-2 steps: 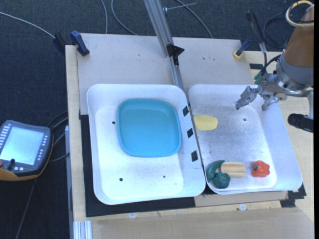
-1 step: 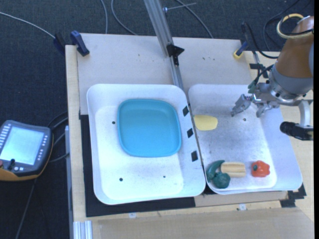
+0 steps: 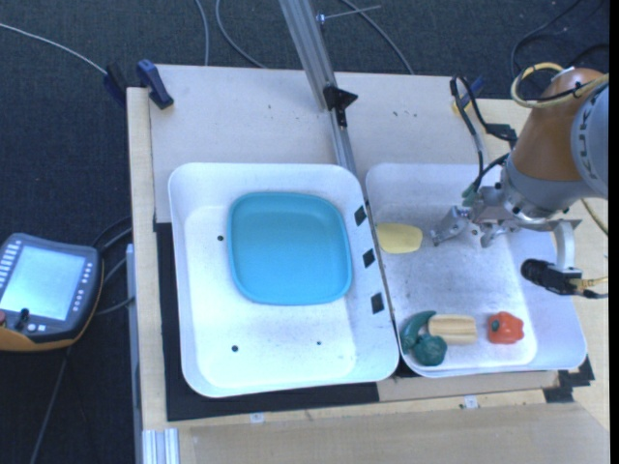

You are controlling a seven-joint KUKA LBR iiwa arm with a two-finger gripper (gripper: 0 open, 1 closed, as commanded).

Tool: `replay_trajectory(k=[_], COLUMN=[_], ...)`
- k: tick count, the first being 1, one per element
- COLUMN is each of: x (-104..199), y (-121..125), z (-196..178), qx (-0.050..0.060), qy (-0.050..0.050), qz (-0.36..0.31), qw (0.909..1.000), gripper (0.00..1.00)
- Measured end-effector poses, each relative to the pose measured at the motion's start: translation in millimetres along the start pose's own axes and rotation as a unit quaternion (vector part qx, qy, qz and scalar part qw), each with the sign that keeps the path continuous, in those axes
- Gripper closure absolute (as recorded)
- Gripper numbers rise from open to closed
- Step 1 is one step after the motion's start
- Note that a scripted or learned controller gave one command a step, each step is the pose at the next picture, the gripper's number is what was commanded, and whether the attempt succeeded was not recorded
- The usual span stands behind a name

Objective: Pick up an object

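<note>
I am at the approach step, with nothing in my grasp. My gripper [image 3: 455, 228] hangs over the right bin [image 3: 440, 278], fingers apart and empty, just right of the yellow piece [image 3: 398, 238] lying by the bin's left wall. That piece is my nearest target. Along the bin's front edge lie a green pepper [image 3: 423, 337], a tan block [image 3: 453, 329] and a red pepper [image 3: 504, 328]. Next I judge I must shift left over the yellow piece, drop to straddle it, then close.

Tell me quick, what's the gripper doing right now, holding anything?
Gripper: open, holding nothing; it hovers in the right bin just right of the yellow object.
</note>
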State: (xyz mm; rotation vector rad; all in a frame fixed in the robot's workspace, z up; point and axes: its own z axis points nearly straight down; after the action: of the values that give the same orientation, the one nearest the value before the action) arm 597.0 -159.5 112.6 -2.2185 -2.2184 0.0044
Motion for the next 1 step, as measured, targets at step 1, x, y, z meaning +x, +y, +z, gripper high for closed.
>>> replay_trajectory(k=[1], x=[-0.2], y=[1.7], z=[-14.0], qx=[-0.003], qy=[-0.001], qz=[0.0], qw=[1.0], gripper=[1.0])
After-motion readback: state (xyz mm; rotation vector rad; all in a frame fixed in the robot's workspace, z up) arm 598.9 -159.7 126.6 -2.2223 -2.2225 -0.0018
